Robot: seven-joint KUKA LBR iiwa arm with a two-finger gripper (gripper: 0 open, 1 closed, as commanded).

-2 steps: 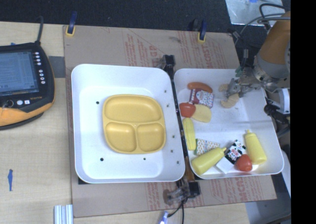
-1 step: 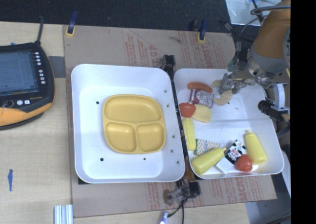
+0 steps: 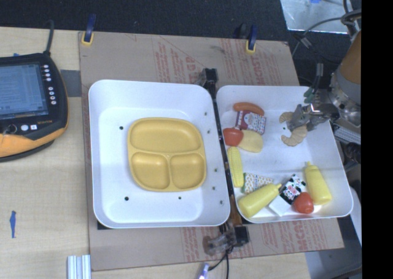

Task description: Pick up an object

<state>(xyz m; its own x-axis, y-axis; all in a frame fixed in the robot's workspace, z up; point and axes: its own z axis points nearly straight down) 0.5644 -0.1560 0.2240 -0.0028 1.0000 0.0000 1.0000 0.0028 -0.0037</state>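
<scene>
My gripper (image 3: 303, 118) hangs over the far right part of the right bin (image 3: 328, 149), low above a tan cookie-like piece (image 3: 294, 139); a second tan piece (image 3: 286, 117) lies just left of it. Nothing is visibly held. Further left in this bin lie a red sausage (image 3: 248, 108), a small carton (image 3: 255, 123), a red tomato (image 3: 232, 136), a pale yellow lump (image 3: 252, 142) and a corn cob (image 3: 235, 166). Along the near edge are two yellow bottles (image 3: 260, 198) (image 3: 317, 184), a cow-patterned toy (image 3: 294, 187), a red ball (image 3: 303, 204) and a green packet (image 3: 256, 180).
The left bin (image 3: 104, 149) holds a yellow divided plate (image 3: 167, 152). A teach pendant (image 3: 27, 102) lies on the bench at the far left. Blue clamps (image 3: 250, 38) pin the cardboard at the back edge.
</scene>
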